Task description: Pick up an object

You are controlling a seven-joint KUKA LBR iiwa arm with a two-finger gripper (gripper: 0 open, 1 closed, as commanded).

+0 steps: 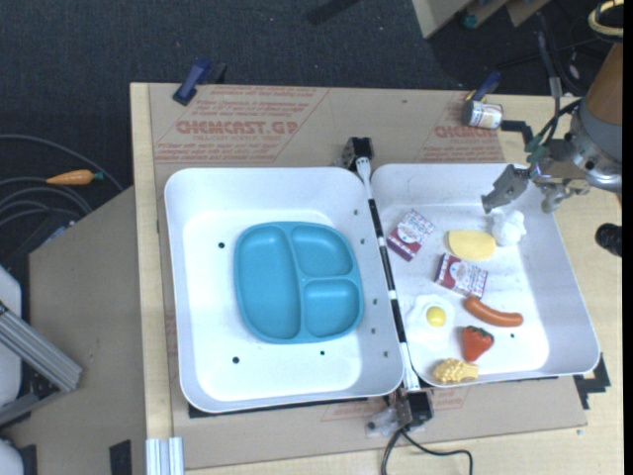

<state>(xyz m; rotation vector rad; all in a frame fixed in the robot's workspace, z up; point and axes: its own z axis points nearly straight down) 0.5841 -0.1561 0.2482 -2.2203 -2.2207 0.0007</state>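
My gripper (pixel 522 197) hangs over the far right part of the right bin (pixel 566 265), open, with nothing between its fingers. Just below it lies a small white lump (pixel 509 228). Toy food is spread through the same bin: a yellow lemon-like piece (pixel 470 244), two red-and-white snack packets (pixel 410 234) (pixel 462 275), a sausage (pixel 493 313), a fried egg (pixel 433 316), a strawberry (pixel 476 342) and a corn piece (pixel 454 370).
A blue divided plate (pixel 297 280) lies in the left bin (pixel 198 216). A black divider strip (pixel 381 255) runs between the bins. Clamps (pixel 485 112) sit on the board's far edge, and cables lie off the bench at left.
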